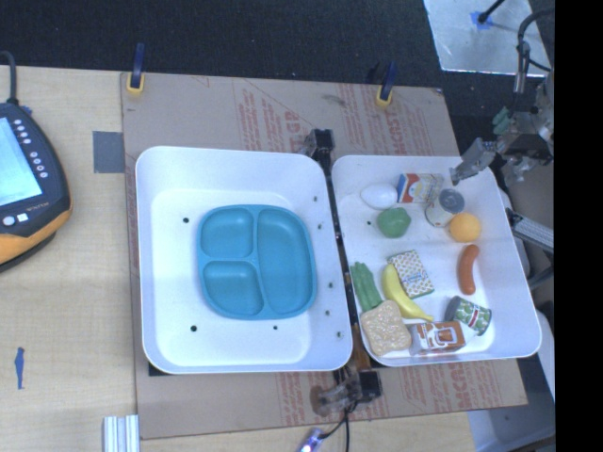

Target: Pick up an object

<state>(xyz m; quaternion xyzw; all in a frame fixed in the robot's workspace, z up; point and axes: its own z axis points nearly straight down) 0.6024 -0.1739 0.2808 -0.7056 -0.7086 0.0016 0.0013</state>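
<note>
The right bin [516, 281] holds several toy foods: a white egg [379, 195], a small carton [408, 187], a silver tin [441, 205], a green lime [394, 221], an orange [464, 227], a red sausage [467, 267], a patterned box [411, 273], a banana [403, 295], a green pod [366, 285], a bread slice [384, 328], a red-and-white packet [438, 335] and a green can [468, 314]. My gripper [468, 167] hangs over that bin's far right corner, just beyond the tin and the orange, with nothing seen in it.
The left bin [160, 252] bears a blue divided plate [256, 260]. A teach pendant [24, 186] lies at the bench's left edge. Clamps [384, 92] pin the cardboard sheet at the back. Cables and brackets crowd the far right beside the arm [524, 130].
</note>
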